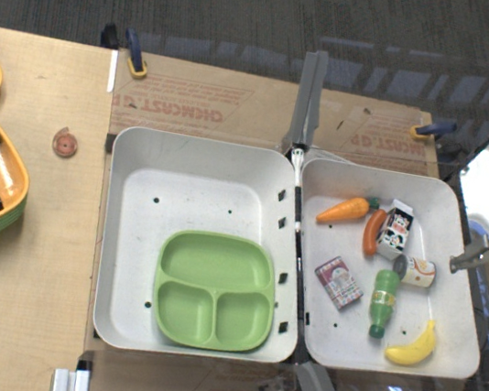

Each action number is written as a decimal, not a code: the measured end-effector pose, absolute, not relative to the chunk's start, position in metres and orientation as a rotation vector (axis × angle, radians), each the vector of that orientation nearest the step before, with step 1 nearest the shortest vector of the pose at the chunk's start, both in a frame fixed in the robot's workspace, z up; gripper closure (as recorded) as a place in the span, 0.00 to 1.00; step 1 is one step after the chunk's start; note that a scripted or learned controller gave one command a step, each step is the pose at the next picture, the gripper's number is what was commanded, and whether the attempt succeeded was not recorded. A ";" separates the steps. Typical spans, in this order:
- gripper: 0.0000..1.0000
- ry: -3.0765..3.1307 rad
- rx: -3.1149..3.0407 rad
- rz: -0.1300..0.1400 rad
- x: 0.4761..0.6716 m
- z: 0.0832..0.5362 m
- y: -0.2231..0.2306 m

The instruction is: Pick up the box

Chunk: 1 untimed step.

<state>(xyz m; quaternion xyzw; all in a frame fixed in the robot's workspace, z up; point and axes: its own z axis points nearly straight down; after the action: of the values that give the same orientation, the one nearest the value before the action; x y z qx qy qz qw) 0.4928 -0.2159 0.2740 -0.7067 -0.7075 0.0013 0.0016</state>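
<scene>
One fixed camera looks down at a slant over the bench [15, 291], taking in both white bins [125, 244].

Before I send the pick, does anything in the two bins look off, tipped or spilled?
Nothing looks spilled or damaged. The right bin is crowded: the small carton leans against the sausage, and the green bottle lies on its side. The box lies flat and apart. The green tray sits level in the left bin.
</scene>
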 end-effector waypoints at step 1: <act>0.00 -2.285 -2.152 0.003 0.478 0.184 -0.128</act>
<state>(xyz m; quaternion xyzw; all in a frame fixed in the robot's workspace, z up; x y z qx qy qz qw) 0.4775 -0.1279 0.1836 -0.6855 -0.7281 0.0010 0.0012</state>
